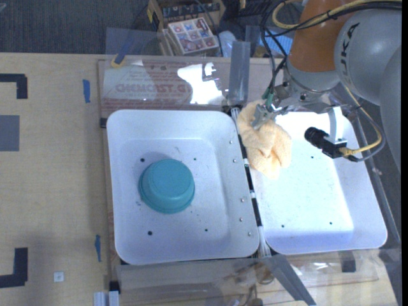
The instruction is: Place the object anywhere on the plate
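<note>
A teal round plate (167, 185) lies upside-down-looking in the left bin (127, 139), left of its middle. A crumpled yellow cloth (266, 145) hangs at the left edge of the right bin (319, 215), next to the divider between the bins. My gripper (262, 115) is right above the cloth's top, and its fingers are pinched on the upper fold of the cloth, which droops below them. The grey arm with its orange band reaches in from the upper right.
A black cable connector (322, 141) dangles from the wrist over the right bin. A clear plastic sheet (159, 85) and a metal post (240, 69) stand behind the bins. Boxes sit on the floor beyond.
</note>
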### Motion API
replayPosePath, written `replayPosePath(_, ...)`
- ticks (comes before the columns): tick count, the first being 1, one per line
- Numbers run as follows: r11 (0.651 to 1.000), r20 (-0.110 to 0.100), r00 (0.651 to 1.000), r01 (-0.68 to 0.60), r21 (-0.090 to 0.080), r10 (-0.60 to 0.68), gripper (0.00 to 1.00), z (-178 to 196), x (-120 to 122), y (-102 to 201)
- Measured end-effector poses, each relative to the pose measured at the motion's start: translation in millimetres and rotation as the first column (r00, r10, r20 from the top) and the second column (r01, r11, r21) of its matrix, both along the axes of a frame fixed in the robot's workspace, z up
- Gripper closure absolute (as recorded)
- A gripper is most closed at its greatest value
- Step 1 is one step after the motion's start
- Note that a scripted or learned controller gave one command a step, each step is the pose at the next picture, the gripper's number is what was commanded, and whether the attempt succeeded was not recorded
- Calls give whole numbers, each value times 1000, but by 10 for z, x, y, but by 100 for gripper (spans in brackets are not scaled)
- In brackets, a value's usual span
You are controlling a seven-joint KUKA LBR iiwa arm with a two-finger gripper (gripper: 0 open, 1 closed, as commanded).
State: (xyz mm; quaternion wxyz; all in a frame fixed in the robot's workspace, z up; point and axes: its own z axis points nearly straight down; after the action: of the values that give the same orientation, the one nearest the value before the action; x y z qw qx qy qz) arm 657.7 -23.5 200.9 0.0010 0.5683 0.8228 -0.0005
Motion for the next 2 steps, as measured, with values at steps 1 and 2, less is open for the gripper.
replayPosePath(1, 1000, 3, 1000, -3, 0, 3, 100, 237, 13, 9)
replayPosePath(2, 919, -2, 919, -394, 2, 394, 100, 167, -64, 502)
